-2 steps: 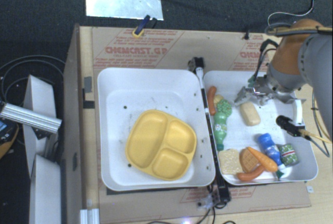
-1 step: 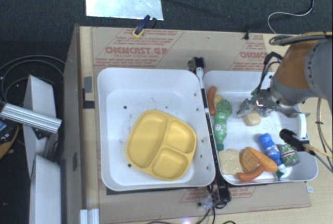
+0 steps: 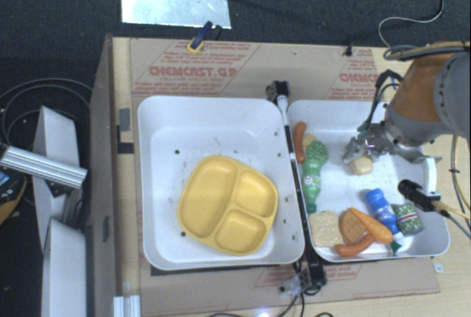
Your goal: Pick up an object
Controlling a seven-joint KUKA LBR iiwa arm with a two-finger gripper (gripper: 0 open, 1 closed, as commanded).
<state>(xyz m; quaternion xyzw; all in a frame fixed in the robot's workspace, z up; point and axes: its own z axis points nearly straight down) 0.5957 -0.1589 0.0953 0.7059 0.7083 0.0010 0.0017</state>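
Carrot (image 3: 370, 226), blue bottle (image 3: 381, 208), green can (image 3: 409, 220) clustered

A single camera hangs above the bench (image 3: 243, 62) and looks down at a slant, far enough off to take in both white bins whole; the left bin (image 3: 158, 161) sits just past centre toward nine o'clock, the right bin (image 3: 434, 234) toward four o'clock; dark floor (image 3: 59, 6) fills the band from ten to two o'clock, so the view tilts away toward twelve; the arm (image 3: 434, 98) enters from three o'clock; cables (image 3: 29, 98) and white boxes (image 3: 62, 139) crowd the nine o'clock edge.
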